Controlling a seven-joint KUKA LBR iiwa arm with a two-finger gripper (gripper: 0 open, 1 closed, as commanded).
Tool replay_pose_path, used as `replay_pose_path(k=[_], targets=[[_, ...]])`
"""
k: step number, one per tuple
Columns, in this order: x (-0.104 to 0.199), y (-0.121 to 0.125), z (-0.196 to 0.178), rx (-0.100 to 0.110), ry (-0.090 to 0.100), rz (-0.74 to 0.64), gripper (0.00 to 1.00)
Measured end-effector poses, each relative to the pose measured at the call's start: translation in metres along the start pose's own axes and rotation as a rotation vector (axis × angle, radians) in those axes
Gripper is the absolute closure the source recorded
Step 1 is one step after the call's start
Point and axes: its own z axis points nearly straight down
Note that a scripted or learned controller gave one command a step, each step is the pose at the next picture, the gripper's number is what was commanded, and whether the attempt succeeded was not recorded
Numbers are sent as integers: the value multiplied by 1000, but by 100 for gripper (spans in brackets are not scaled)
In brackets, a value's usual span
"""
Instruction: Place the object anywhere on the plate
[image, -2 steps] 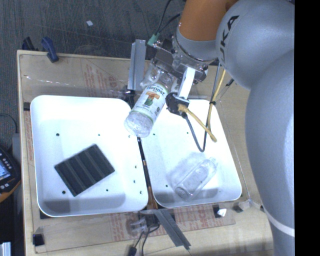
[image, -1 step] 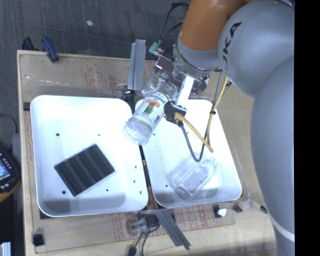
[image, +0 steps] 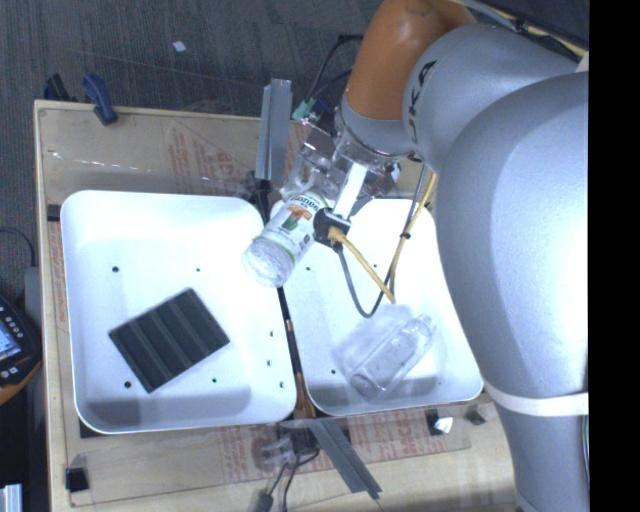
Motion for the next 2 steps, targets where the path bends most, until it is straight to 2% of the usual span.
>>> replay_pose_path(k=[1,2], targets=[[20,-10,9,2,0,56,100],[34,-9,12,-3,2,100,100]])
